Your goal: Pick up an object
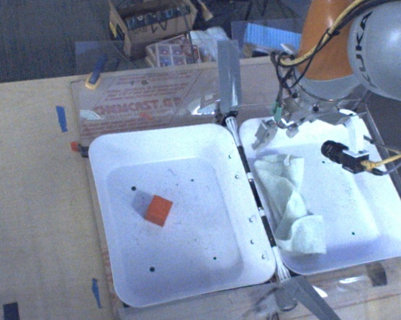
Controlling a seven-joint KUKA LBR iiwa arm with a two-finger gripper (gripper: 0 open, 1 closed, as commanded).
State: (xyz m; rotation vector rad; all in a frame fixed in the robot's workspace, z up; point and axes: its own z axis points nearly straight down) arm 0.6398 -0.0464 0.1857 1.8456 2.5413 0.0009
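Wooden desk [35, 234] bears two white bins: orange block [159, 210] left of centre in the left bin [129, 287]; pale cloth [289, 203] in the right bin [392, 241]. Claw [283, 125] at its eleven o'clock; its opening I cannot tell.

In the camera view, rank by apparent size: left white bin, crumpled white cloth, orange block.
Largest to smallest:
1. Left shallow white plastic bin
2. Crumpled white cloth in the right bin
3. Small orange block

orange cube [159, 211], pale, perhaps greenish cloth [290, 202]
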